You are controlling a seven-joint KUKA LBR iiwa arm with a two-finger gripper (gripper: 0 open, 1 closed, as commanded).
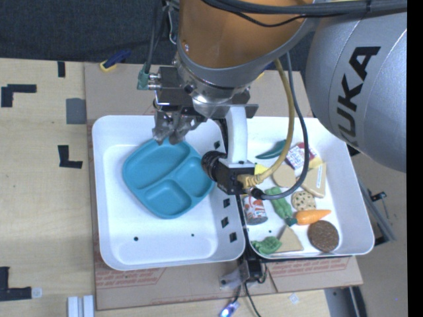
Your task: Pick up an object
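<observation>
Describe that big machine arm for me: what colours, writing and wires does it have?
The arm is bulky, rounded and grey, with black KUKA lettering on its side and a glossy orange band above the wrist. Dark cables loop across the orange part, and a yellowish hose hangs down. The end effector is small, dark metal.

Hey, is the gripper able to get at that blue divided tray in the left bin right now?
Probably yes. The gripper sits right at the top edge of the blue tray, and nothing else lies between them in the left bin.
</observation>
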